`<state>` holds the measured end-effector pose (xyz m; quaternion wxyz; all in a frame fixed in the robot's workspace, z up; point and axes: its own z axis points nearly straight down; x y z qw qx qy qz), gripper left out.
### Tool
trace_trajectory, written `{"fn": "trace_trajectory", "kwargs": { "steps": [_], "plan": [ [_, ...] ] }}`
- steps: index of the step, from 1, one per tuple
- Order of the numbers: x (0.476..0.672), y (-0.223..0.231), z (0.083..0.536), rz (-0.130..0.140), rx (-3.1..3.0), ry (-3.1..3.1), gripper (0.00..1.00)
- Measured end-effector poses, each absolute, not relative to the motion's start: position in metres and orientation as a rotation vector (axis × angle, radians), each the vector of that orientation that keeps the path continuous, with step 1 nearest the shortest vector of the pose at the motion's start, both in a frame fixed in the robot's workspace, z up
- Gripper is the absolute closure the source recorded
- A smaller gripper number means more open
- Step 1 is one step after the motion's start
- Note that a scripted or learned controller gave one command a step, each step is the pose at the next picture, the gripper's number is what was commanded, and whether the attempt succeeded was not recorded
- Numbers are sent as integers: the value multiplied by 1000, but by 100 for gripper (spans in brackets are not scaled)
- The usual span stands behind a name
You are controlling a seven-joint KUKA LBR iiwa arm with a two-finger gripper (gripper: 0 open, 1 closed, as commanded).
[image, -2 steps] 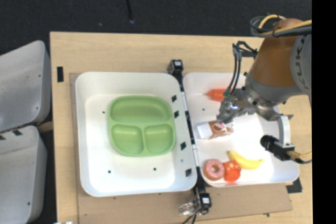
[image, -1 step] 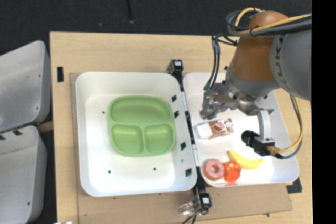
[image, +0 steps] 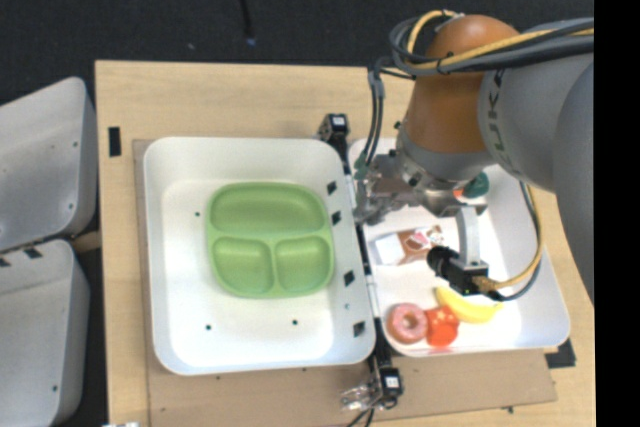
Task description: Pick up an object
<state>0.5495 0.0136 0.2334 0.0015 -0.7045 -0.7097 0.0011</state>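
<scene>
From above, two white bins sit side by side on the wooden bench (image: 230, 85). I take the clipped divider (image: 352, 245) where their walls meet as my marker. To its left, the left bin (image: 180, 335) holds a green sectioned plate (image: 270, 238) lying flat near the middle, with bare white floor all around it and a wide margin to every wall. That side has plenty of open room.

To the right of the divider, the right bin (image: 530, 325) is crowded. The grey arm (image: 540, 115) with its orange band (image: 455, 80) hangs over the bin's far half, and the claw (image: 385, 190) sits low just beside the divider, close against the wall. I cannot tell how far its fingers stand apart, or whether anything is between them; the wrist body hides them.

Nearer me, a pink doughnut (image: 406, 320) lies just right of the divider, near the front wall, touching a red tomato-like piece (image: 441, 327). A yellow banana (image: 466, 305) lies just beyond that. A small printed packet (image: 412, 242) rests between the claw and the doughnut. A black fitting with a yellow cable (image: 455, 267) hangs over the banana, partly in the way.
</scene>
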Motion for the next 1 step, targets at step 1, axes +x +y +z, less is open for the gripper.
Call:
{"fn": "trace_trajectory", "kwargs": {
  "steps": [1],
  "plan": [
    [560, 68, 223, 3, -2212, -2228, 100]
  ]
}}
